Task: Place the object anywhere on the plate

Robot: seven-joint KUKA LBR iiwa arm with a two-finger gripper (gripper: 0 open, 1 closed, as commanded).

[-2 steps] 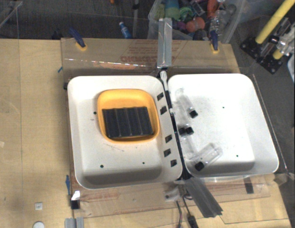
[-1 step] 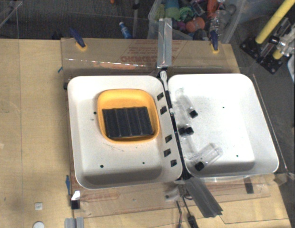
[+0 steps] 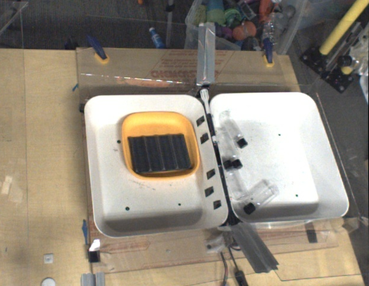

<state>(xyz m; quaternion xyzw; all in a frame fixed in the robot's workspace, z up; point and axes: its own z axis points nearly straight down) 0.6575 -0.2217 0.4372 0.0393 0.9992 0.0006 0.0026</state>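
The wooden bench (image 3: 36, 159) is spreading across the whole scene, carrying the two white bins side by side. The left bin (image 3: 107, 210) and the right bin (image 3: 291, 130) are meeting at a narrow divider (image 3: 205, 109) running down the middle, with small black marks along it.

Behind the bench, a clear tub of colourful toys (image 3: 244, 8) is sitting at the top, and a yellow bar (image 3: 348, 16) is slanting across the far right corner.

Inside the left bin, the yellow plate (image 3: 158, 119) is lying flat, a little toward the far side and close to the divider. The object, a dark ridged slab (image 3: 159, 152), is resting flat on that plate, well inside its rim, filling most of the near half.

Over in the right bin, a clear plastic piece (image 3: 259, 192) is lying tilted near the front, just beside the divider, and another clear piece (image 3: 232, 133) is sitting further back along the same edge, with a small black cap (image 3: 233, 164) between them.

Two blue clamps (image 3: 99, 51) are gripping the back board.

As for the gripper, its state is something I cannot tell from this angle.
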